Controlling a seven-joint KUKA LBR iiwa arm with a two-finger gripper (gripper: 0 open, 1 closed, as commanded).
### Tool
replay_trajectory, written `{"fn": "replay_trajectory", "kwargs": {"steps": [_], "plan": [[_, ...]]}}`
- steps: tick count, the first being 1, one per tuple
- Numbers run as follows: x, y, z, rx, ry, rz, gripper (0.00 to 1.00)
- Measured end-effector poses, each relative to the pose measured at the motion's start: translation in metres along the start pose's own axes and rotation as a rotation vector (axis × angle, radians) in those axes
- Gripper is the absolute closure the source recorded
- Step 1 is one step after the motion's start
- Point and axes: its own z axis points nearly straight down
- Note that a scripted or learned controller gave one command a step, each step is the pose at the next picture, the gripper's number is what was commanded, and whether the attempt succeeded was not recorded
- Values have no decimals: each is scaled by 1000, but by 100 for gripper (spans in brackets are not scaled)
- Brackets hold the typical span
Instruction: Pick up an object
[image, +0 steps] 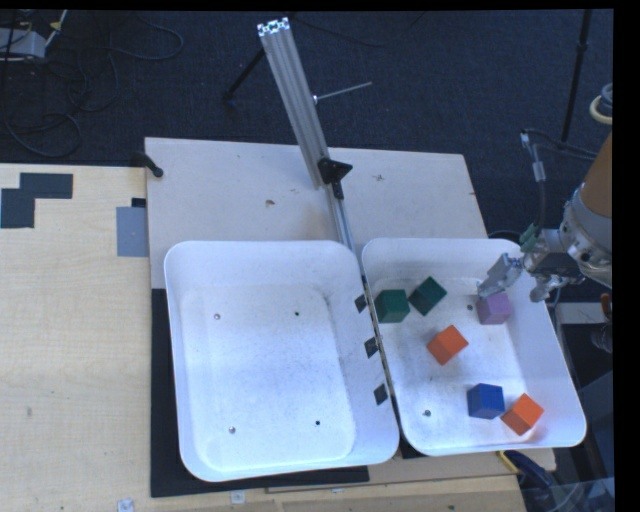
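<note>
Six small blocks lie in the right bin (560, 345), and the purple block (493, 308) sits nearest the gripper (520, 272), close to that bin's far right wall. The gripper hangs just above and to the right of the purple block, one pale finger reaching down toward its top corner; whether the gripper is apart or together cannot be told from this slant, and nothing shows the block held. Out from the purple block, an orange block (447, 344) lies near it toward the bin's middle, two green blocks (409, 300) lie farther toward the divider, almost touching each other, and a blue block (485, 400) sits against a second orange block (522, 413) well apart at the near corner. The main risk, as I judge it, is the bin wall: with the purple block so near it, a finger may land on the rim or on the block's top and push it aside instead of straddling it. A tilted block could also slip out on closing.
</note>
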Motion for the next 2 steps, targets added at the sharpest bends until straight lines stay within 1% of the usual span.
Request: {"fn": "replay_trajectory", "kwargs": {"steps": [1,2], "plan": [[22,4,144,9,2,-3,0],[17,31,180,-1,-1,-6,0]]}}
